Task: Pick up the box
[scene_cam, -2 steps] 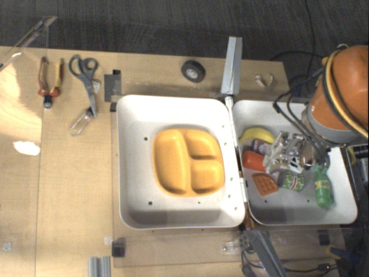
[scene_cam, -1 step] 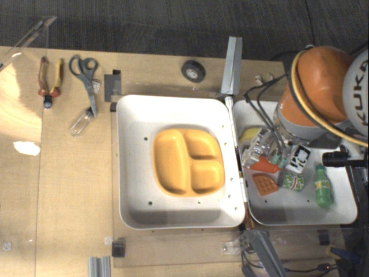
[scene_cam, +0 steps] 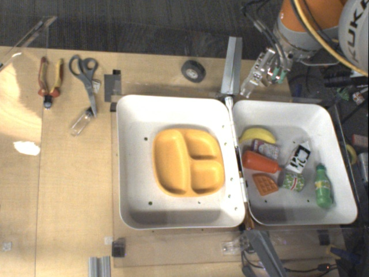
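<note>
We're hovering the gripper (scene_cam: 260, 74) above the right bin's (scene_cam: 340, 131) back rim, nothing pinched, can't tell its state. The box (scene_cam: 298, 157) is lying among the toy food, probably awaiting approach.

Can (scene_cam: 292, 182), bottle (scene_cam: 323, 186) and carrot (scene_cam: 260, 162) crowd the box (scene_cam: 299, 157).

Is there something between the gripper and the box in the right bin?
Nothing visible. The gripper hovers beyond the far rim of the right bin; the box lies uncovered, with a can and bottle beside it.
</note>
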Robot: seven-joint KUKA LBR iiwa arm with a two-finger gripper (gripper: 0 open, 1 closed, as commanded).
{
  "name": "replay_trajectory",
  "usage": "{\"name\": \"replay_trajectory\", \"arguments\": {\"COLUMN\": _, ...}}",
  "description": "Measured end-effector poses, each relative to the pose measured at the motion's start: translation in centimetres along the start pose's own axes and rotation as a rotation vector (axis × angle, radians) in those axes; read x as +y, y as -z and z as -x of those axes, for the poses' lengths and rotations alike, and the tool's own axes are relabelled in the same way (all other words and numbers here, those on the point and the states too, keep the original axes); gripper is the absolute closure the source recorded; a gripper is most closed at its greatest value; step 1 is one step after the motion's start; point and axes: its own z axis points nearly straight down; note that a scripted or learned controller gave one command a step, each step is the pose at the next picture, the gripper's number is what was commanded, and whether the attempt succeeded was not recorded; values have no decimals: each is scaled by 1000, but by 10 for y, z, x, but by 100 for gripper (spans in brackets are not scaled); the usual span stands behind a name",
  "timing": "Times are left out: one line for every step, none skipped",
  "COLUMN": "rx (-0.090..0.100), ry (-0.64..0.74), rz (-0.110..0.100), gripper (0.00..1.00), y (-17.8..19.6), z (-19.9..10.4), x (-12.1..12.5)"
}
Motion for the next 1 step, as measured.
{"name": "replay_trajectory", "arguments": {"rx": 2, "ry": -370, "rz": -3, "gripper": 100, "y": -45, "z": 6, "x": -30}}
